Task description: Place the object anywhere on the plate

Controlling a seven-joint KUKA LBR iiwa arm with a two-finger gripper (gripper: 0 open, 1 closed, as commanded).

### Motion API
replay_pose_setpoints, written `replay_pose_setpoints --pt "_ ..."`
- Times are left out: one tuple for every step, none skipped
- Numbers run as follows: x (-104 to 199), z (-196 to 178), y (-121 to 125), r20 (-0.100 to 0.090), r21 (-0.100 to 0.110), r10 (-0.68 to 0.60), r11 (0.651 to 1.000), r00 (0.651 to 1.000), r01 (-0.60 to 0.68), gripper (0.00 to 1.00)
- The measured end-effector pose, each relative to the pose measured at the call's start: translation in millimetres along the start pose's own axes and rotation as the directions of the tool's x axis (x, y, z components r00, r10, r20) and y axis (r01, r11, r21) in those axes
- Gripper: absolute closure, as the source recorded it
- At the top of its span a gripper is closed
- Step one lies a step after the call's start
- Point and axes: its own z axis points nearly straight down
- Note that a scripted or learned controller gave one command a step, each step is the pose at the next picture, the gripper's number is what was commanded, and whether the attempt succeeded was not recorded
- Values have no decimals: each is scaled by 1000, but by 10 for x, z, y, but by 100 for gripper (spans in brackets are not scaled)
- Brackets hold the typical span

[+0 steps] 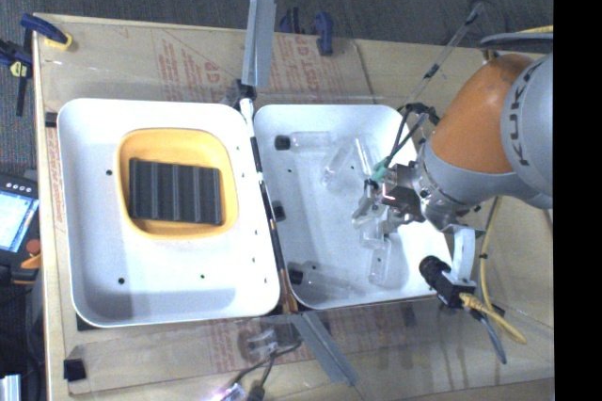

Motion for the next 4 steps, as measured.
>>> replay_pose_setpoints --pt "544 268 241 -1 -2 -81 997 997 81 100" --pt "1462 -29 479 -1 -7 -292 956 956 292 100" --pt "1886 309 673 0 -7 -436 900 900 436 100" --pt "1886 307 674 0 -8 -436 900 900 436 0"
